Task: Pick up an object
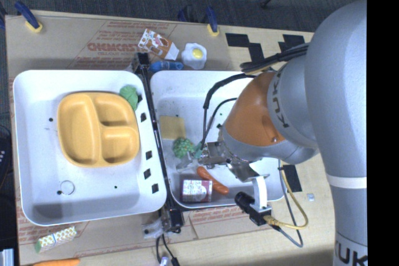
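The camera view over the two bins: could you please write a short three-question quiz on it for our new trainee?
1. True or false: the yellow divided tray lies in the left bin.
2. Which item lies nearest the front wall of the right bin? A) the broccoli B) the small can C) the yellow sponge
3. Fill in: the orange item beside the small can is a ____.

Key:
1. True.
2. B; the can lies at the bin's near edge, with the broccoli and the sponge further back.
3. Carrot; it lies just below the gripper.
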You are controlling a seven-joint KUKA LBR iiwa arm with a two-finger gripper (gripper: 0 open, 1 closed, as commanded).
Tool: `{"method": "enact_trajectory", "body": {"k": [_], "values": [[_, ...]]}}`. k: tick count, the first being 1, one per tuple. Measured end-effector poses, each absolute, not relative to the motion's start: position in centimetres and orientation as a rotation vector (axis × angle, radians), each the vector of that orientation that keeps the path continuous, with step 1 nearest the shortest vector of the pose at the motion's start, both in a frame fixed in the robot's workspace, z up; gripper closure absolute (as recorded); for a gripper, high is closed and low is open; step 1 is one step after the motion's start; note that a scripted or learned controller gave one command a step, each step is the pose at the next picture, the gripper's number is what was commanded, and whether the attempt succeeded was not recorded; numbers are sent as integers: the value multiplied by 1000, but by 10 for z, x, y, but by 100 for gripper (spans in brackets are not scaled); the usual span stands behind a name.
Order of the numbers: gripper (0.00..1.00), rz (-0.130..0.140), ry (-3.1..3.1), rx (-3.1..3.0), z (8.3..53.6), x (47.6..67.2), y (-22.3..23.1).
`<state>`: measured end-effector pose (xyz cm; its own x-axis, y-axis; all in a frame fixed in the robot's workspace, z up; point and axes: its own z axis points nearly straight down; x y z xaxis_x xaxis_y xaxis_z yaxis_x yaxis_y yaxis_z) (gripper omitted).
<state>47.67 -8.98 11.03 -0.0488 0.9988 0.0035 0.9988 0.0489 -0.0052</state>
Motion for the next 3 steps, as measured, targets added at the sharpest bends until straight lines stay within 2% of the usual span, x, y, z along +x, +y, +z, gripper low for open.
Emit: {"method": "enact_trajectory", "body": {"k": [1,2,3], "values": [[0,3,-2247,-2187,91,475,-92],[100,4,-2250,-2181,101,476,-91],[0,4,-2250,-2181,101,476,-91]]}}
